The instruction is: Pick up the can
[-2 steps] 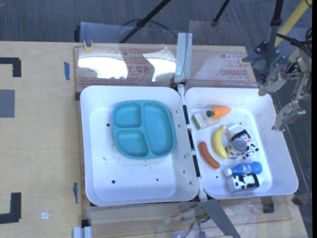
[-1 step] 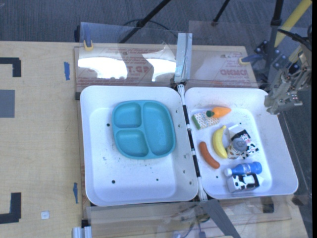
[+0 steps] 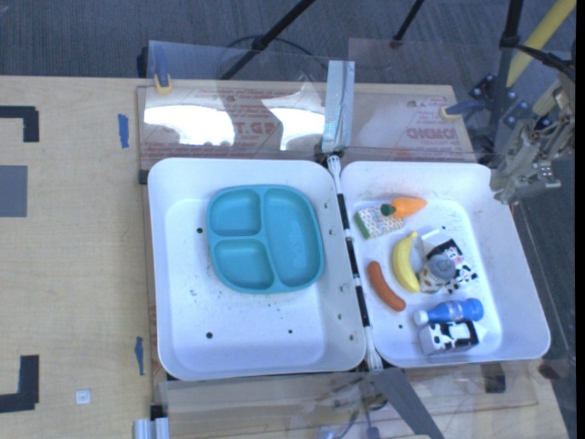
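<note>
Hanging the gripper (image 3: 528, 174) off the far right corner of the right bin (image 3: 501, 236), well apart from the can (image 3: 442, 264). Failing to tell its grip state against the rigging. Sitting mid-bin, seemingly grey lid up, crowding just beside the banana (image 3: 405, 262), with the bottle (image 3: 452, 312) nearer, probably leaving little room for a descent.
</note>
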{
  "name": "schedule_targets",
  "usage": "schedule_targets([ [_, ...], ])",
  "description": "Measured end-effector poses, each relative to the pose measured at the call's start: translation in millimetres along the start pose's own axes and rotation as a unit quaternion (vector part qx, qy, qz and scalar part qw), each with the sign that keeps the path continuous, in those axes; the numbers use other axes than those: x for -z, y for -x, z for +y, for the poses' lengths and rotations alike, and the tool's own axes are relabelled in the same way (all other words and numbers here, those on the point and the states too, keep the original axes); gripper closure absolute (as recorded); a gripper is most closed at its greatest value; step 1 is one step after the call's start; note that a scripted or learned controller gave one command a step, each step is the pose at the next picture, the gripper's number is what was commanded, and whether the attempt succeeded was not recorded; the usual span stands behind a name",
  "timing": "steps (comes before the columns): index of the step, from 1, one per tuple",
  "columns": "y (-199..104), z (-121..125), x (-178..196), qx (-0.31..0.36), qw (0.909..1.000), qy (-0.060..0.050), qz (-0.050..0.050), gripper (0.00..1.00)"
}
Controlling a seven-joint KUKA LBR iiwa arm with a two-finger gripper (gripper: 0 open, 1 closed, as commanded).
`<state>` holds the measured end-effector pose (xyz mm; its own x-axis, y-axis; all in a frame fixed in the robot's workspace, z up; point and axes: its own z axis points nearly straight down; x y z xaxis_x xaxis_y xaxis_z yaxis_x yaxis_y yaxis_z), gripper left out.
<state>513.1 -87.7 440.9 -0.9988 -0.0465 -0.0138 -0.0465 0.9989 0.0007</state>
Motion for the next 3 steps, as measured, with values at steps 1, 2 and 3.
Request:
schedule_targets([
  [1, 3.4, 0.0, 8.6, -0.001, 1.0, 0.0, -0.003, 1.0],
  [2, 6.8, 0.0, 17.3, -0.002, 1.0, 0.0, -0.005, 1.0],
  [3, 6.8, 0.0, 17.2, -0.001, 1.0, 0.0, -0.005, 0.0],
])
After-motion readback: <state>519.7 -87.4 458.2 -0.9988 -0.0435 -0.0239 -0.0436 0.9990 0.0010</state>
